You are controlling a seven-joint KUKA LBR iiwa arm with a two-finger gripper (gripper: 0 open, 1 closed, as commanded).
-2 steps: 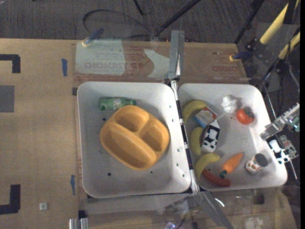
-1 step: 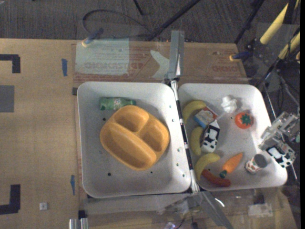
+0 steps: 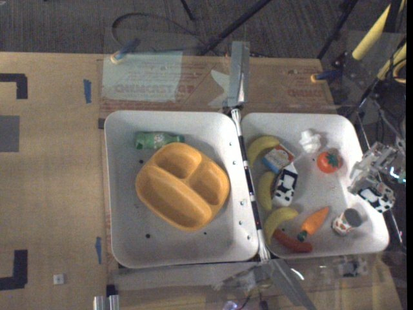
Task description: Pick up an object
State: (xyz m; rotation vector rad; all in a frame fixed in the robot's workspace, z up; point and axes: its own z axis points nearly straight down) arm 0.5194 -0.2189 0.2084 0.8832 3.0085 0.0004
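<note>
Camera view: hand [image 3: 376, 166] at right bin's [image 3: 353, 129] edge, grip state unclear; should centre squarely over one toy before descending.

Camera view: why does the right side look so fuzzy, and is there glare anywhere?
In the camera view, the gripper at the right bin's edge looks smeared and pale; the orange tray carries soft highlights; the clear sheet above the bins reflects light.
</note>
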